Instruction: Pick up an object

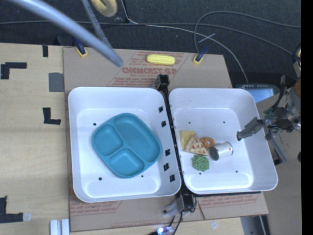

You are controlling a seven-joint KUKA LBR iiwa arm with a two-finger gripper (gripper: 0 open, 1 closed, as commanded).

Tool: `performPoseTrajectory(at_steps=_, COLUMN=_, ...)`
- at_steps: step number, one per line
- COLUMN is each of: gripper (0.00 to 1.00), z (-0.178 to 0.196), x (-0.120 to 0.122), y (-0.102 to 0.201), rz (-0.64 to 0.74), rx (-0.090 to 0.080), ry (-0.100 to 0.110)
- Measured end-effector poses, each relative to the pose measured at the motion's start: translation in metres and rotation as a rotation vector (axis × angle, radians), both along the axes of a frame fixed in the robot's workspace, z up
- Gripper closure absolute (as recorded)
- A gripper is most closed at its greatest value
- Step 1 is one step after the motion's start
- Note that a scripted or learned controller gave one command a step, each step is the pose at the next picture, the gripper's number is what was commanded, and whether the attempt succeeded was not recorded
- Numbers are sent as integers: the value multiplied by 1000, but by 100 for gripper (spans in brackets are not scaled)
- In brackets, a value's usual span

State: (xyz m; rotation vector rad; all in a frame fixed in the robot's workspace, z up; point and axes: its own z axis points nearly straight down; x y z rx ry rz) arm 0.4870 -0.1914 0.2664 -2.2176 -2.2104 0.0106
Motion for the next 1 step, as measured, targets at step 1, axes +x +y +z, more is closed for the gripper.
performPoseTrajectory(at_steps=1, gripper=0, z=6, x=2, y=0, rz=4, rx=-3, ry=-11)
